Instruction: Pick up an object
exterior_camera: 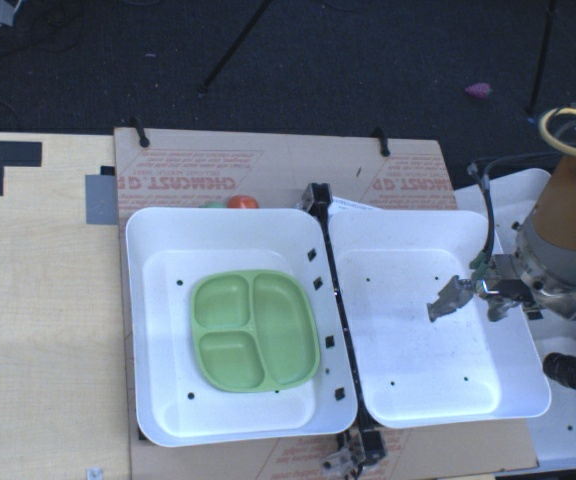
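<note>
Seen from above at a slant: wooden bench (38, 298) at far left of frame, cardboard backing (268, 173) behind two shallow white bins. In the left bin (158, 268), a green divided plate (255, 329) lying flat just left of centre frame, three compartments facing up, clear of the walls. Just beyond that bin's far rim, a small red-orange object (242, 203), partly hidden. Between the bins, a black divider (333, 308). Over the right bin (418, 388), at right of frame, the gripper (460, 296), fingers apparently spread, nothing between them, well apart from the plate. Grey arm (553, 258) entering from the right edge. Likely still ahead: crossing the divider to the plate, lining one finger inside the raised rim and one outside, then descending straight and closing firmly, since a flat plate offers little else to pinch.
</note>
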### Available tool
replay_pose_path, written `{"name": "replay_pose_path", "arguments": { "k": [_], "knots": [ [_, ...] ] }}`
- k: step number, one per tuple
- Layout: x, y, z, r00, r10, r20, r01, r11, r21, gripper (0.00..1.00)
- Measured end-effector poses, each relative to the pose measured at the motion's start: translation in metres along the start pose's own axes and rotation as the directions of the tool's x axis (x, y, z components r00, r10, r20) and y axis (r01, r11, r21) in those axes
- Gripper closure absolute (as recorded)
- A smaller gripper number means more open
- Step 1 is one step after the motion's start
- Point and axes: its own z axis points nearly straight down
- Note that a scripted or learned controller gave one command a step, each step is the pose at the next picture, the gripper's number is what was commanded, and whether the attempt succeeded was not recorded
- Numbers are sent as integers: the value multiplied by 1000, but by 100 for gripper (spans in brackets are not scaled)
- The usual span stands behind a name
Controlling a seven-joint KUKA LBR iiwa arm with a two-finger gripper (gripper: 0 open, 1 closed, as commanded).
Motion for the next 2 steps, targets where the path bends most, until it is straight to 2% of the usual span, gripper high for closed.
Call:
{"name": "replay_pose_path", "arguments": {
  "k": [1,2],
  "knots": [
    [0,2,-5,1000,-2,1,2,1000,-10,0],
    [-8,6,53,1000,-1,0,1,1000,-4,0]
  ]
}}
